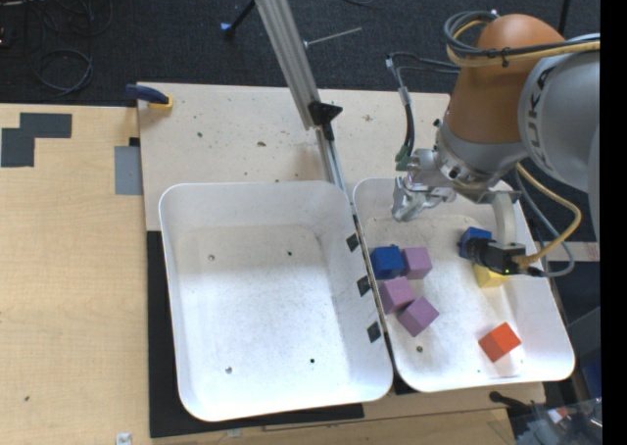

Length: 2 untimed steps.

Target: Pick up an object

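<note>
i am at the approach step: my gripper (409, 206) hangs over the right bin (549, 360), fingers slightly apart, holding nothing. next i must descend onto the blue cube (387, 260) just below.

I'm working in a robotics lab, judging by the grey and orange arm (519, 100) mounted over a plywood bench (225, 139) that carries two white bins (186, 237). Behind the bench, dark carpet (147, 31) is strewn with loose cables (59, 61), and an aluminium rail (289, 46) rises at a slant from the bench's far side. On the bench's left, grey tape patches (39, 134) mark the wood.
</note>
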{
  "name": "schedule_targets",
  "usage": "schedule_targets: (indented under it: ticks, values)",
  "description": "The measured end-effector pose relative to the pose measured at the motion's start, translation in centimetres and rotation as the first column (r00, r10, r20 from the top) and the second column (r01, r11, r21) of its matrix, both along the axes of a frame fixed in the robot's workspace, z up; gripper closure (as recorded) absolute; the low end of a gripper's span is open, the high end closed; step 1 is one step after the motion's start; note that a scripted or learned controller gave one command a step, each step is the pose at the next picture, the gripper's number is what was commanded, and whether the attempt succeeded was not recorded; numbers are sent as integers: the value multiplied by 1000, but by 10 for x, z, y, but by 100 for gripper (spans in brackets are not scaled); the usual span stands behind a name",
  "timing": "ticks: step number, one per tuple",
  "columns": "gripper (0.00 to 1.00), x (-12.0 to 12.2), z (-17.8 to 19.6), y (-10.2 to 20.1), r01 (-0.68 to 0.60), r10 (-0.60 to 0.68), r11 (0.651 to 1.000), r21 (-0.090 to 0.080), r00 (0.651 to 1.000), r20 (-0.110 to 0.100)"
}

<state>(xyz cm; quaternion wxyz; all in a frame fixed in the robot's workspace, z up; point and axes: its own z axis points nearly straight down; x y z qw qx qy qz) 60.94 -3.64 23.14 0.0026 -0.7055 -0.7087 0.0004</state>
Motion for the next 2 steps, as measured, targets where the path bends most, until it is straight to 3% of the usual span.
schedule_targets:
  ticks: [2]
  values:
    - [100,-13,12,94,0,0,1000,-1,1000,0]
